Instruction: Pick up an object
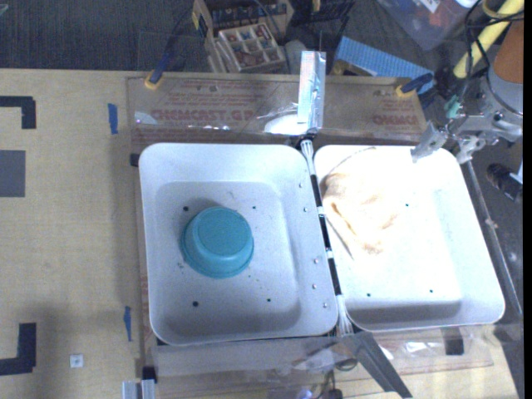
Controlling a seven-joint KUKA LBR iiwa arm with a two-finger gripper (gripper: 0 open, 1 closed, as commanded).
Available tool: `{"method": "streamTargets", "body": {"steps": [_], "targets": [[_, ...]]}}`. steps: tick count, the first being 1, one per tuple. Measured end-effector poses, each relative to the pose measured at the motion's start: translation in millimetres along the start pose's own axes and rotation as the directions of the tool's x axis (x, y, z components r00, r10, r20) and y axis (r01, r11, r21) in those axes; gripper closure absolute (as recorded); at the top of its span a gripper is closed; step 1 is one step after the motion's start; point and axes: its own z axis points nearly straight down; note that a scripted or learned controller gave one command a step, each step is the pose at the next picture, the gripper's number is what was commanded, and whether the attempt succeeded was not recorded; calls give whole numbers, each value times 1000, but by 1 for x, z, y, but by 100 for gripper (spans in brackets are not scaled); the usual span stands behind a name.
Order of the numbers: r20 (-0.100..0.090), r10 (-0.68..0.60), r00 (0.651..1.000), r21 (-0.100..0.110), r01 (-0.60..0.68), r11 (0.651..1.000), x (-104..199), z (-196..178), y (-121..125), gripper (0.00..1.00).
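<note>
Gripper (434, 142) sits at the far right corner of the right bin (478, 302), just above its rim, at the end of the grey arm (509, 81) reaching in from the right. Blurred metal there; whether it is spread or pressed together cannot be told. Nothing visible in its grasp.

Right bin floor beneath it shows brownish smears (359, 210) toward its left side, no loose object to take.

The one candidate: a teal bowl (218, 241), lying upside down in the left bin (166, 165), on the sunken floor, left of centre and nearer the near wall. Well apart from the gripper, across the divider where the two bins meet.

Judgement for the step: the arm likely needs to cross the shared rims high before descending. An overturned bowl offers a domed back and little to pinch; straddling the outer wall near the rim looks the better bet. A centred top-down close risks sliding off.
</note>
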Motion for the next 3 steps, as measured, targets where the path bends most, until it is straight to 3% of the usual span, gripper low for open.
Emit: {"method": "streamTargets", "body": {"steps": [1,2,3], "targets": [[1,104,995,0,-104,995,-8,88,-42,0],[2,-75,997,-4,75,997,20,130,16,0],[1,-225,974,-4,225,974,81,154,32,0]]}}
